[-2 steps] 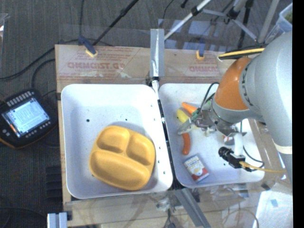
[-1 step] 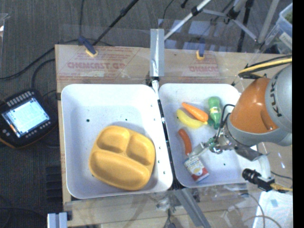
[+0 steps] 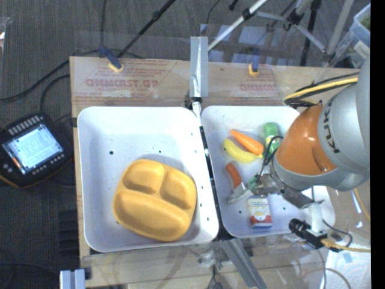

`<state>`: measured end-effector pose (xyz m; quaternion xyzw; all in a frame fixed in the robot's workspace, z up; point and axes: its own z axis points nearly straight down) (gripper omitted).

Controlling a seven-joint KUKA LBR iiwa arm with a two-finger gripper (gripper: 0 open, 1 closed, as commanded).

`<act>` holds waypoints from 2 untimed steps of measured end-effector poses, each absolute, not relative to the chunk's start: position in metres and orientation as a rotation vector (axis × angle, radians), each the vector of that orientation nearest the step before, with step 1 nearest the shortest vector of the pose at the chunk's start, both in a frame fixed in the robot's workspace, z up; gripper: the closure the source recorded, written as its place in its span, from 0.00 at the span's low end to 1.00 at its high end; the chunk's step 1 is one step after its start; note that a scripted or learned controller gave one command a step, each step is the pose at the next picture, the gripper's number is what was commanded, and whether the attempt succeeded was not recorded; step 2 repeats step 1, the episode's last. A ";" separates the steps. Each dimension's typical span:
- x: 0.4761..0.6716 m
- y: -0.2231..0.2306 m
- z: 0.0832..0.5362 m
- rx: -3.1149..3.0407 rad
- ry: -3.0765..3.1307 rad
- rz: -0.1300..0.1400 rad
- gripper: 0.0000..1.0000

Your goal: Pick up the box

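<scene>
Box [image 3: 259, 212] lies flat, lower right of frame, likely light and stiff—best pinched across its short sides; gripper [image 3: 248, 189] just above it, finger state indiscernible.

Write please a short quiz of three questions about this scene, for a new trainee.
1. True or false: the yellow tray lies in the right bin.
2. Which item lies nearest the box? A) green item B) carrot C) small red item
3. Fill in: the gripper hangs just above the ___.

Key:
1. False; it lies in the left bin.
2. C.
3. Box.
</scene>
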<state>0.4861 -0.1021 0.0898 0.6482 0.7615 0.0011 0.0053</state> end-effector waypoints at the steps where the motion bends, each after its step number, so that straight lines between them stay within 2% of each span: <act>1: 0.489 -0.130 0.090 2.233 2.196 0.016 0.00; 2: 0.489 -0.130 0.090 2.233 2.196 0.016 0.00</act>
